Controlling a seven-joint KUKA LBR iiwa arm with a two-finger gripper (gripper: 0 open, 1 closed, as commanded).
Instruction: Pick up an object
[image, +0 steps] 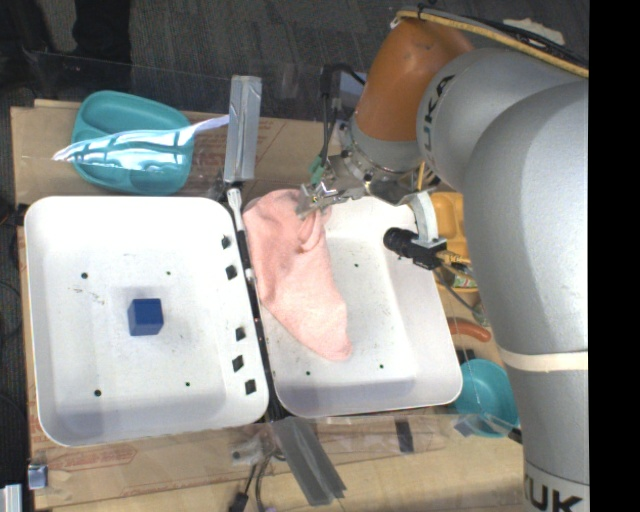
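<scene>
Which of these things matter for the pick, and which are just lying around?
In play:
- tool, at the top of the pink cloth
- right bin, where the cloth lies

Lying about:
- blue cube in the left bin
- teal scoop behind the bins

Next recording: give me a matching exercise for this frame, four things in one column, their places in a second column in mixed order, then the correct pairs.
Things:
1. blue cube
2. pink cloth
3. teal scoop
4. gripper

Places:
A. on the bench beyond the left bin
B. at the upper corner of the cloth, at the far edge of the right bin
C. on the floor of the left bin
D. draped down the left side of the right bin

Pairs: 1-C, 2-D, 3-A, 4-B
</scene>
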